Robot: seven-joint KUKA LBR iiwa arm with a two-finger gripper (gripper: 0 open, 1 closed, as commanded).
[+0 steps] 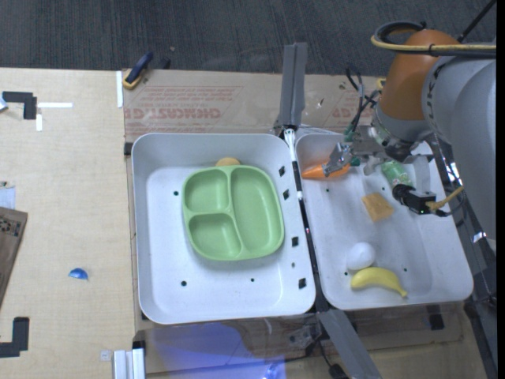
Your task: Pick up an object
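Tool (341, 161) over one carrot (319, 171); one banana (379, 280), one egg (360, 255).

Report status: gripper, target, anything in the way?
Gripper low in right bin, at orange carrot-like piece; grasp unconfirmed. Banana, white egg, tan piece lie apart. Nothing blocking.

Two shallow white bins side by side on a worktop (63, 212): the left bin (158, 290) with a green three-compartment plate (233, 212) and a small yellowish thing (227, 162) peeking out at its far edge. In the right bin (442, 283), a banana (378, 279) near the front, a white egg-like ball (360, 254) just behind it, a tan block (378, 206) mid-bin, and an orange carrot-like piece (322, 172) at the far-left corner. Gripper (341, 163) low over that corner, touching or just above the orange piece, the grey arm (465, 93) with its orange band reaching in from the right.
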